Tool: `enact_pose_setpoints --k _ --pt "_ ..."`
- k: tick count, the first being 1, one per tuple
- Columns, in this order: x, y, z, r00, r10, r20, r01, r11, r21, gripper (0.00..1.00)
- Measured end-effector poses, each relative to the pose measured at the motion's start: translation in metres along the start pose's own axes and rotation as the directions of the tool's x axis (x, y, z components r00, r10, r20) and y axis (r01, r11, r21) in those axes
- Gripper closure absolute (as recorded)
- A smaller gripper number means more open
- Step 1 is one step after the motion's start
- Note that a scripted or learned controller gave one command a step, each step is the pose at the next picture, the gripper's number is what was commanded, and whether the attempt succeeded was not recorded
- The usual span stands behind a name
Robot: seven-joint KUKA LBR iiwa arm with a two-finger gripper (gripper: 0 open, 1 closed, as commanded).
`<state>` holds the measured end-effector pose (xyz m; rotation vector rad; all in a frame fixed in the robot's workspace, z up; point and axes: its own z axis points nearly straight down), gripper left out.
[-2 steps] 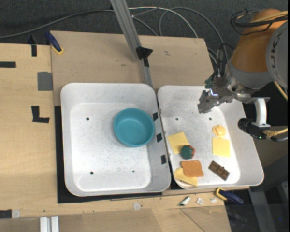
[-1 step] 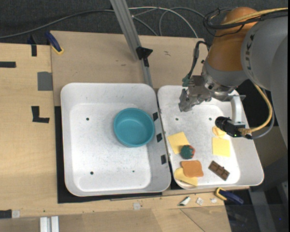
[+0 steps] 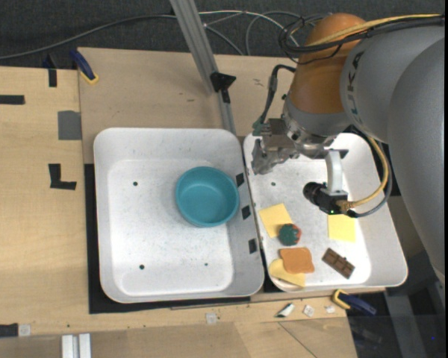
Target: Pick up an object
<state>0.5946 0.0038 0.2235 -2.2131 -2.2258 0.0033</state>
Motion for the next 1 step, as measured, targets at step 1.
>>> enact_pose_setpoints --k 1 --pt "0.0636 0.0071 -0.0053 1.000 -0.003 -0.002 0.003 1.000 -0.002 1.00"
